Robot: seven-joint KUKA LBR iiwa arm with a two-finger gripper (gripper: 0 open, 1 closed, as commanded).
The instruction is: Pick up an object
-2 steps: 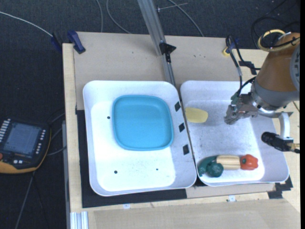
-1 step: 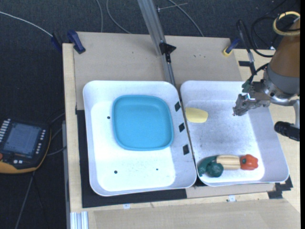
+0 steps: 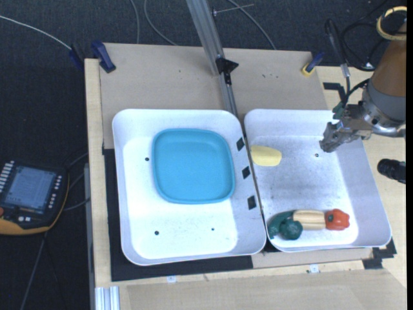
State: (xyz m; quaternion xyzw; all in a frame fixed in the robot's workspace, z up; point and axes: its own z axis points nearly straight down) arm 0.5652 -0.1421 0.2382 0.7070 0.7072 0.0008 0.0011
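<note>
In the right bin a pale yellow lump lies against the left wall. Along the front wall sit a dark green piece, a tan roll and a red tomato-like piece, touching in a row. My gripper hangs over the bin's upper right area, well apart from all of them. Nothing shows between its fingers.
The left bin holds a square blue plate. A metal pole slants down to the gap between the bins. Blue and yellow clamps sit at the bench's back corners. A handheld pendant lies off the bench at left.
</note>
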